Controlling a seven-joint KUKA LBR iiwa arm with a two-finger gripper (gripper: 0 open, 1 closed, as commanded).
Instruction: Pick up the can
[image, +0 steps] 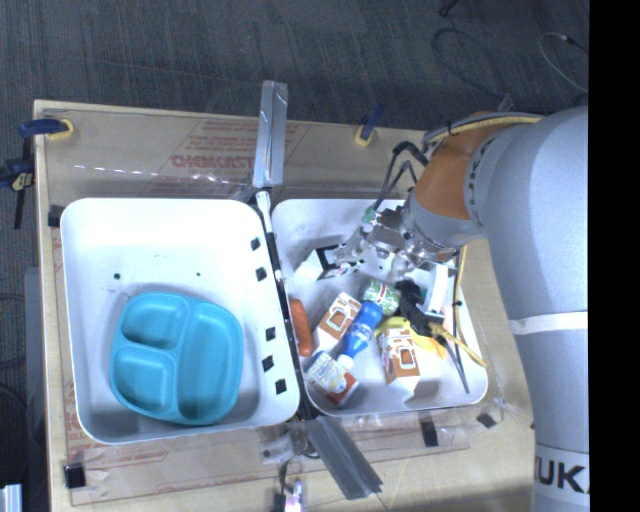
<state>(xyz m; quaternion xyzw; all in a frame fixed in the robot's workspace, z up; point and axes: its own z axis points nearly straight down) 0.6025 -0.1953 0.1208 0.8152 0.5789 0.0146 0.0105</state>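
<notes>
Grey arm (545, 300) fills the frame's right side, its gripper (385, 262) down in the right bin (300, 225); whether it is open, I cannot tell. Just below it lies the can (380, 293), green-topped, touching a blue bottle (358, 330) among cartons (400, 357). Left bin (90, 230) holds a blue tray (178, 357).

Grey arm (520, 200) reaching from the right into the right bin (300, 225), hand (385, 255) low above a green can (381, 292), blue bottle (361, 328), small cartons (401, 358) near it, blue divided plate (178, 357) in the left bin (150, 225)
</notes>
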